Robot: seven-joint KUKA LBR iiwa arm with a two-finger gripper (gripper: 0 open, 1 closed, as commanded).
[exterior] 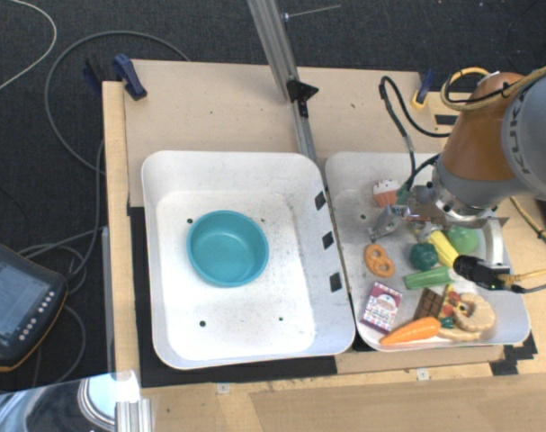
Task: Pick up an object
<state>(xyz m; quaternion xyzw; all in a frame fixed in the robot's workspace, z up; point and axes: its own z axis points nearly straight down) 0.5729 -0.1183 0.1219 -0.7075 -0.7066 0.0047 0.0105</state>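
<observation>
My gripper (389, 220) hangs low over the upper left part of the right bin (344, 196), reaching in from the right. A small white and red block (385, 190) lies just behind it. An orange pretzel ring (378, 260) lies just in front of it. To its right sit a dark green ball (424, 256), a yellow piece (443, 246) and a light green piece (465, 239). Nothing shows in the gripper.
The front of the right bin holds a green stick (427, 279), a pink packet (381, 307), a carrot (412, 331), a brown bar (428, 302) and a cookie (471, 314). The left bin (165, 178) holds a teal bowl (228, 247). A metal post (274, 25) rises between the bins.
</observation>
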